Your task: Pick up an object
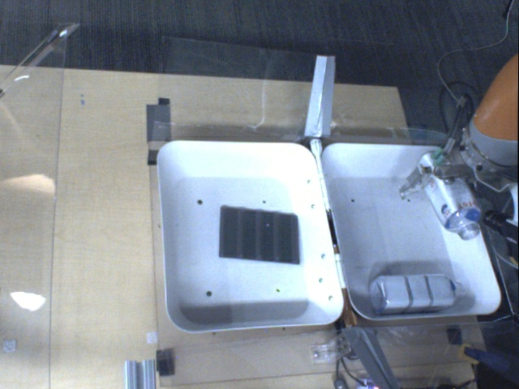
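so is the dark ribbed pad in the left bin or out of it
In: the dark ribbed rectangular pad lies flat on the left shallow white bin's floor.

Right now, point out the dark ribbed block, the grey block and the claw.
dark ribbed block (pixel 259 234), camera view, middle of its top.
grey block (pixel 412 293), camera view, centre segment of its top.
claw (pixel 415 183), camera view, between its fingertips.

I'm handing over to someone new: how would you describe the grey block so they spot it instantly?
Look at the right bin of the two white ones. The grey block lies flat near its front edge, a pale, rounded bar with three segments. The other item in that bin, a clear plastic bottle, sits up by the hand; the dark ribbed pad is in the left bin.
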Robot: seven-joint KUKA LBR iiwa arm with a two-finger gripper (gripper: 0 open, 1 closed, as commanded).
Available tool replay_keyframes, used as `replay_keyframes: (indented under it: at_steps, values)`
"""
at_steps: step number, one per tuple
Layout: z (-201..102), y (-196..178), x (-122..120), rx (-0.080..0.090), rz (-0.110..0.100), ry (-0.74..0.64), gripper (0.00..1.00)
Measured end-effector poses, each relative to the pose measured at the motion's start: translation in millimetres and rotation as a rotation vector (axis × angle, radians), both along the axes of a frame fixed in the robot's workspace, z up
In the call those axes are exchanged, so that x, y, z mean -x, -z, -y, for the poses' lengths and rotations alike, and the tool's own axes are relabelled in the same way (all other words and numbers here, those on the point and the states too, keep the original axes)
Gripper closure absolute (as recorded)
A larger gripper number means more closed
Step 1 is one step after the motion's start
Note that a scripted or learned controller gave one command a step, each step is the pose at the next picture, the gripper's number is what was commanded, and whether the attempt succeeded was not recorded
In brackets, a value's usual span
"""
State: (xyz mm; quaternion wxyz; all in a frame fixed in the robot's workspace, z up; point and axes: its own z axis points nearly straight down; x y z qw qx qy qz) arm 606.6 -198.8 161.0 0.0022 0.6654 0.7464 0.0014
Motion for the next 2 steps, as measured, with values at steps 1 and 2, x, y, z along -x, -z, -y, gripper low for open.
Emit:
replay_keyframes:
  at_steps: [1, 2]
  values:
    - [5.8, 72.9, -20.3, 0.002, 0.004, -0.072, 0.00]
    - [4.4, 72.8, -43.0, 0.002, 0.004, -0.294, 0.00]
